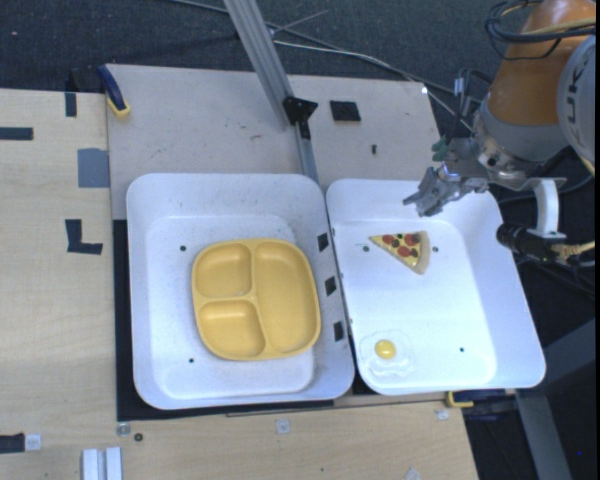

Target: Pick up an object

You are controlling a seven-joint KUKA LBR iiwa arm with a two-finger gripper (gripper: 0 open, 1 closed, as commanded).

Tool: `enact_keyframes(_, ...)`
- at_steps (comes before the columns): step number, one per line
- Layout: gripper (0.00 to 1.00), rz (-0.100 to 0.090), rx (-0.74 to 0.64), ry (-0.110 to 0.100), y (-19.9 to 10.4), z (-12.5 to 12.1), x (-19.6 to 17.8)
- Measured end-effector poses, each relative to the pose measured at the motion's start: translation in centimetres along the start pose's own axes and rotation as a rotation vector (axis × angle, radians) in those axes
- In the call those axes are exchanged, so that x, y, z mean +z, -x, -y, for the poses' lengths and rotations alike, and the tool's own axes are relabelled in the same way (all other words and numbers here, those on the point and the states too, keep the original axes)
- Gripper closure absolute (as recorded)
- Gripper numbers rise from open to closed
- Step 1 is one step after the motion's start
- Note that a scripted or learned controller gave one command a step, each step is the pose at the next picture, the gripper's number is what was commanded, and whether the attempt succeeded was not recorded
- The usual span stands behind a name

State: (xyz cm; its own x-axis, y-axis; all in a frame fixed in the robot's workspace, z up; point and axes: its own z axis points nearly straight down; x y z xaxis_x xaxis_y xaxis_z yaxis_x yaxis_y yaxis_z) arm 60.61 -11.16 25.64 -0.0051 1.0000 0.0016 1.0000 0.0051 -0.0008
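The pincer hangs over the far edge of the right bin, just beyond the pizza slice and apart from it. Its fingers are too small and dark against the bin wall to tell whether they stand apart or together; nothing shows between them.

Taking the right bin as the landmark and going left to right: the pale wooden worktop spreads far to its left, marked with dark tape patches. Directly left of the right bin, touching it side by side, sits the left bin, which carries a yellow divided plate with three compartments, lying flat. A slanted metal post rises behind the seam where the two bins meet. Inside the right bin, the pizza slice lies in the far half, its tip pointing left, and a fried egg lies near the front left corner, well apart from the slice. The arm, grey with an orange band, leans in over the right bin's far right corner. Dark carpeted floor lies beyond the worktop, crossed by thin cables.
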Motion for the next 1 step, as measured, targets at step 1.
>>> enact_keyframes(1,1.00,0.000,-0.001,-0.002,-5.64,2.11,-0.14)
